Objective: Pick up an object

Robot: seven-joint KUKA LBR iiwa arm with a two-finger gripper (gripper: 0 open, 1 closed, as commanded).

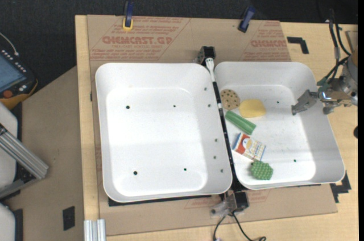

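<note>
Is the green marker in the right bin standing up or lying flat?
Lying flat: the green marker rests lengthwise on the right bin's floor.

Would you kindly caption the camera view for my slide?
Gripper at the right bin's edge; cookie, yellow piece inside.

The robot's arm comes in from the far right of the scene, with little of it in sight. Its gripper [310,100] hangs at the right side, at about mid-height of the scene, turned so that it points toward the left. A dark grey finger [303,102] reaches out leftward and a little downward from a pale metal wrist piece, ending in a blunt tip. Thin dark cables loop up and away from the wrist toward the upper right. Nothing sits between the fingers. Whether the fingers are spread or closed cannot be made out from this angle, since they overlap and look small and dim.
</note>
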